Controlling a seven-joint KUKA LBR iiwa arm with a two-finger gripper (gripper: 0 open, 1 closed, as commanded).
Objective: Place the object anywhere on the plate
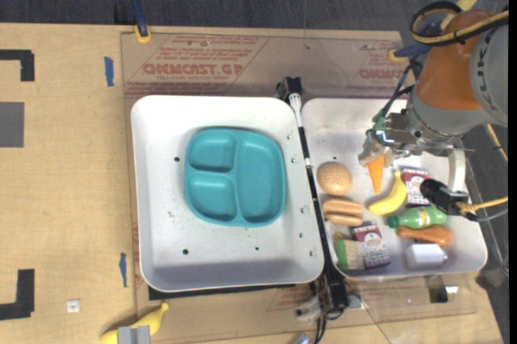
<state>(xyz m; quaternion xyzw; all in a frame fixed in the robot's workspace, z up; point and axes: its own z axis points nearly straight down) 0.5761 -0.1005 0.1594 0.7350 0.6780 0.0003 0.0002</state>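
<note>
Wooden table [65,173], two white bins. Teal plate [237,175] in left bin. End effector [380,142] over right bin, just above orange carrot [376,171]; finger state unclear. Carrot likely light, rigid, slick; best grabbed mid-body.

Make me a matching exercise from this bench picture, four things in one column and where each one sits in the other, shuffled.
Things:
1. teal plate
2. banana
3. bread roll
4. white block

Places:
A. near corner of the right bin, by its outer wall
B. middle of the left bin
C. right bin, close to the divider between the bins, above the hot dog
D. right bin, just below the orange cone under the wrist

Pairs: 1-B, 2-D, 3-C, 4-A
</note>
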